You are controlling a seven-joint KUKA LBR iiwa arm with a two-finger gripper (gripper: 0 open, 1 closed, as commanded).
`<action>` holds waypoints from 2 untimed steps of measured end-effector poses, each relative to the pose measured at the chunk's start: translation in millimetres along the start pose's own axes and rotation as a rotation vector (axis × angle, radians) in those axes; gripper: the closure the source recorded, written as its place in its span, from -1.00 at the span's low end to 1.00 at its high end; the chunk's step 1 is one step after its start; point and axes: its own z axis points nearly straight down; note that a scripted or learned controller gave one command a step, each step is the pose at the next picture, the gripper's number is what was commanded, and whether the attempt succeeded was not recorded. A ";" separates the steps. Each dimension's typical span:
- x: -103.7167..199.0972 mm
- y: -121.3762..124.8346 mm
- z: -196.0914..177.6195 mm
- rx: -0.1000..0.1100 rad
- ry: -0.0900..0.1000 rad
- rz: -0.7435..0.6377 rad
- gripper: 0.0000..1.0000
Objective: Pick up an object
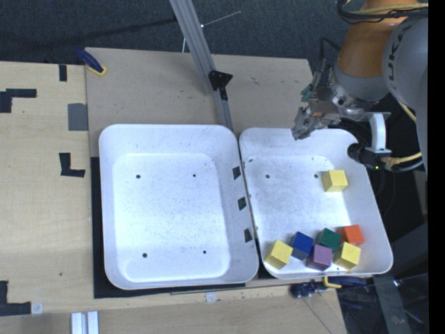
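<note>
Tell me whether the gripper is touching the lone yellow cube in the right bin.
Apart. The camera view shows the gripper over the bin's far rim, with bare white floor between it and the lone yellow cube.

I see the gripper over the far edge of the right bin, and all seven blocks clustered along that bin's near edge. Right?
Not quite. The gripper is over the far edge of the right bin, but one yellow block sits apart from the six clustered along the near edge, as the camera view shows.
</note>
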 end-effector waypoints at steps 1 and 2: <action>52.6 -17.3 -6.8 -0.001 0.001 -0.001 1.00; 108.8 -20.3 -8.9 -0.001 0.001 -0.003 1.00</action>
